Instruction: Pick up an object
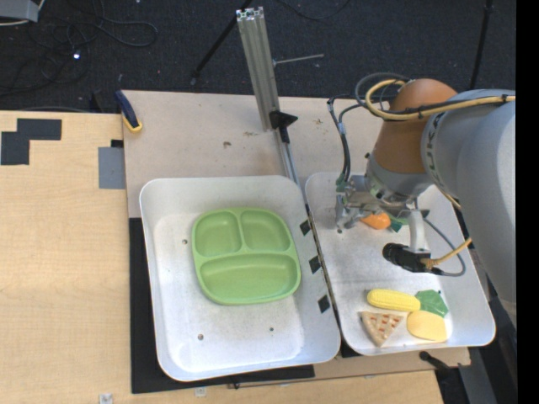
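Where the claw [360, 217] hangs, an orange object [378, 221] lies beside it — axis unclear.

The claw [360, 213] hangs over the right bin [362, 310] beside an orange object [378, 220].

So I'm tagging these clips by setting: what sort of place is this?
Most likely a robot lab test bench, not a home. A robot arm reaches over two white bins, one holding a green plate and one toy food, with cables on the dark floor.
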